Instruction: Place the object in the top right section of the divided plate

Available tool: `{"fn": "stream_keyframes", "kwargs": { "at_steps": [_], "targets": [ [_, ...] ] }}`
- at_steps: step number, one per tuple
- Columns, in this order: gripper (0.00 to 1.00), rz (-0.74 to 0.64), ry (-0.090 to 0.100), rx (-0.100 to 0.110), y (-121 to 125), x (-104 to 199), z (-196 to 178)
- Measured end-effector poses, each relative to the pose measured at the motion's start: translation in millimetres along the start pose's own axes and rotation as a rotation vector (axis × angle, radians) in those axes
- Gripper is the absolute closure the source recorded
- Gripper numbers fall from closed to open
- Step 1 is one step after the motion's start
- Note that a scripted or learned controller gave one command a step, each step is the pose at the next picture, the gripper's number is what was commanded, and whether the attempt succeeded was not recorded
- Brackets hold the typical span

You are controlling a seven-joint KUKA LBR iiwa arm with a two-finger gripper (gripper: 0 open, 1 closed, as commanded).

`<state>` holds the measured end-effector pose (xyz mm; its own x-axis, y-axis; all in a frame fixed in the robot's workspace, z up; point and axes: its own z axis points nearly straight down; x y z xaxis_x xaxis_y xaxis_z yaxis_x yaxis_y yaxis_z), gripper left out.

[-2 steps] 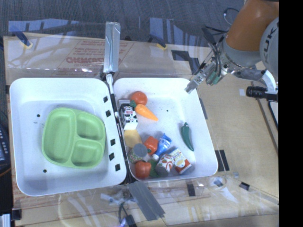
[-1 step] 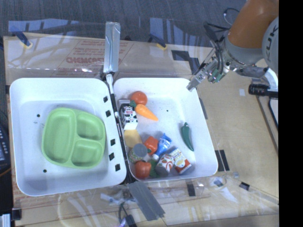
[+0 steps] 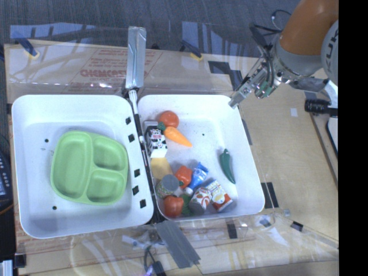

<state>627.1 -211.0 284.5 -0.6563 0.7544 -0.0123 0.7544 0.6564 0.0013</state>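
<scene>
**Task barely begun — plate empty, tool up by the right bin's far corner**

Nothing had been placed yet. The green divided plate [image 3: 89, 168] lay in the left bin [image 3: 34, 111] w/ all three sections bare, incl. the top right one. The task names no particular object; candidates all sat in the right bin [image 3: 244, 154]: tomato [image 3: 168, 119] touching the carrot [image 3: 177, 136], a cow-pattern block [image 3: 155, 141] by the divider, a green pepper [image 3: 226, 165] apart near the right wall, and a crowded cluster of small packets [image 3: 202, 190] at the near end.

The tool [image 3: 248, 89] hung over the right bin's far right corner, above the rim; nothing seen in it, and how far open it was couldn't be told at this res. Pick, carry and drop all remained, by my read.

Surface: pale tabletop [image 3: 293, 154], clear sheeting and tape strips round the bins. Beyond it, dark grey carpet [image 3: 69, 4].
</scene>
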Motion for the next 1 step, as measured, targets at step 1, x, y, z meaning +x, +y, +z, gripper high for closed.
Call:
{"fn": "stream_keyframes", "kwargs": {
  "at_steps": [1],
  "targets": [
    [1.00, -0.347, 0.016, 0.001, -3.6, 8.8, 160.6]
  ]
}}
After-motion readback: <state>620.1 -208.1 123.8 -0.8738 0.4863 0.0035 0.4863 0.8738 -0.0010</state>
